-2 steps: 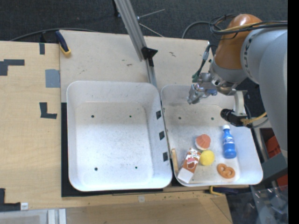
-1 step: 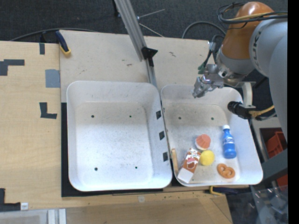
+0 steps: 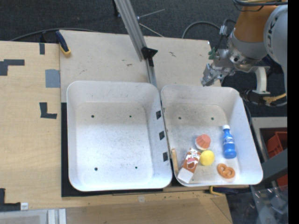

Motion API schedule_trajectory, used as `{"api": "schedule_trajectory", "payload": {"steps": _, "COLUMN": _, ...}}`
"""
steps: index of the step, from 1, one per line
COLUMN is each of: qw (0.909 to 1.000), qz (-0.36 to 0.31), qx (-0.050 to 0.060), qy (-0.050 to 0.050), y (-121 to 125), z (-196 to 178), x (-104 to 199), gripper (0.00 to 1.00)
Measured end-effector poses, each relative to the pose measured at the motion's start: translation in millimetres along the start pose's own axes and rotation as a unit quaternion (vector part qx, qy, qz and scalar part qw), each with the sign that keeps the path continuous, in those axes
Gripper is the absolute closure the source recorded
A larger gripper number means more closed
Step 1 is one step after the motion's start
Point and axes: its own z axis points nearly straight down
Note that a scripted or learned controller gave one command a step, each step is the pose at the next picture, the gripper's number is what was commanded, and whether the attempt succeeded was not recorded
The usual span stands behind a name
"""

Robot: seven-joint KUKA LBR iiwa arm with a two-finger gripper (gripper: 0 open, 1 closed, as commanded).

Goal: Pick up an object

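The right bin (image 3: 233, 101) holds several small things near its front right corner: a blue bottle (image 3: 228, 143) with a white cap, a yellow ball (image 3: 207, 157), a round red-and-white piece (image 3: 203, 141), a brown pretzel-shaped piece (image 3: 226, 171), and a red-and-white carton (image 3: 189, 165) lying on its side. A thin wooden stick (image 3: 174, 160) lies along the bin's left wall. My gripper (image 3: 210, 79) hangs above the back rim of the right bin, well away from these things, with nothing in it.
The left bin (image 3: 74, 125) stands beside the right one. A slanted metal pole (image 3: 133, 27) rises behind the bins, ending at a black clamp (image 3: 149, 53). Cables run across the dark floor at the back. A yellow-and-blue clamp (image 3: 63, 43) sits at the board's back left corner.
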Motion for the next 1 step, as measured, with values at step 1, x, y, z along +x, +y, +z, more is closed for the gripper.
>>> {"api": "schedule_trajectory", "payload": {"steps": 1, "qw": 1.0000, "qz": -0.003, "qx": 0.004, "qy": 0.001, "y": 4.9, "z": 13.6, "x": 61.3, "gripper": 1.00}}
